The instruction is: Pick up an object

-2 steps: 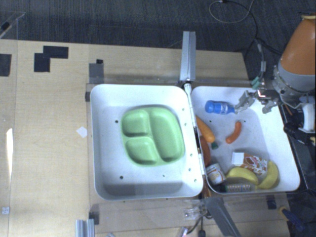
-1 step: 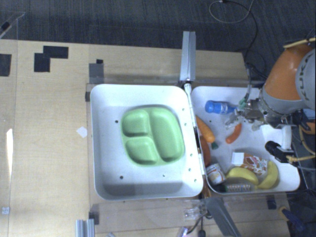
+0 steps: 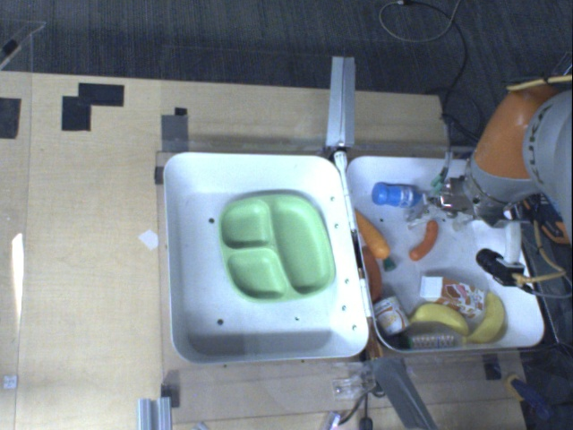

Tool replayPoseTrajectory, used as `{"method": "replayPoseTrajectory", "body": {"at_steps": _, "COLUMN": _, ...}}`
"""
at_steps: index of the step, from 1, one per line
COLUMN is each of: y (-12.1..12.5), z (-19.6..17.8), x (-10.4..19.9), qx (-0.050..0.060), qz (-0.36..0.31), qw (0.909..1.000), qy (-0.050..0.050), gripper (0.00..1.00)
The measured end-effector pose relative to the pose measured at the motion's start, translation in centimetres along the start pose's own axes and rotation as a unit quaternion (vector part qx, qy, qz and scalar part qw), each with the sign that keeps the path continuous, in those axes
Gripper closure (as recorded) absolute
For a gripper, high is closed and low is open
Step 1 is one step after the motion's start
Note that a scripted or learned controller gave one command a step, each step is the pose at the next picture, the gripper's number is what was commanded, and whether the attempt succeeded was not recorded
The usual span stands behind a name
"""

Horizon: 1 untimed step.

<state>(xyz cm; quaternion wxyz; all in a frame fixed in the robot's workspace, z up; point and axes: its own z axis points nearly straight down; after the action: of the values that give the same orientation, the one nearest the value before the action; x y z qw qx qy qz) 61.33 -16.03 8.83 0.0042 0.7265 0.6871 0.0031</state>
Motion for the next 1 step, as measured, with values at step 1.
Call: {"method": "replayPoseTrajectory", "body": {"at_steps": 1, "y": 0.27, "z": -1.28, "x": 0.19, "qx": -0.003, "qz": -0.001, "qw": 1.0000, "qy": 0.001, "gripper": 1.00}}
